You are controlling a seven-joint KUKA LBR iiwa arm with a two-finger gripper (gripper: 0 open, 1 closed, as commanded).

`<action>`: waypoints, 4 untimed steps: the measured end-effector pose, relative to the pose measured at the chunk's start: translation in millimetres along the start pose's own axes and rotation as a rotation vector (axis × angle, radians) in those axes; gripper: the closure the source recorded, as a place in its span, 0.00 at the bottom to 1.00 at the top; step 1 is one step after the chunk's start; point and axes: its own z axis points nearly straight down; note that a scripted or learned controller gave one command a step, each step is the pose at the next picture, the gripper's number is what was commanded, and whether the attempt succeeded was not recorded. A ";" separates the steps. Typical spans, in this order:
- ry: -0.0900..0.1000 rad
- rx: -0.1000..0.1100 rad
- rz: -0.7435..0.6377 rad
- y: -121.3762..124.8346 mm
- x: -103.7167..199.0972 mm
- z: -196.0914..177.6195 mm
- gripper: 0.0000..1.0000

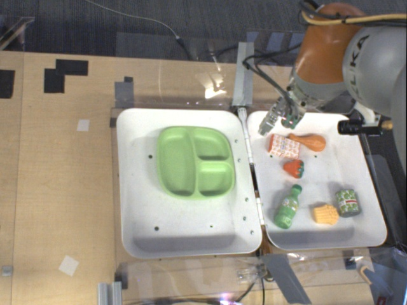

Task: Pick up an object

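5 objects [292,168] in right bin [369,230]

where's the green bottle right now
The green plastic bottle lies in the right white bin, near its front edge, between the red strawberry and yellow corn piece.

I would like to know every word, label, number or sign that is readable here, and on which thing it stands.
"K": part of a large dark letter on the grey arm, cut off at the picture's edge; the rest is unreadable.
Green can: label pattern, too small to read.
Green bottle: label too blurred to read.
Red-and-white packet: printed pattern, no legible words.
Nothing else bears text.
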 end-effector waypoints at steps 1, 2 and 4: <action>0.009 0.007 -0.361 -53.0 67.4 -33.3 1.00; 0.010 0.004 -0.758 -84.2 134.4 -65.4 1.00; 0.009 0.000 -1.632 -77.6 117.5 -94.1 1.00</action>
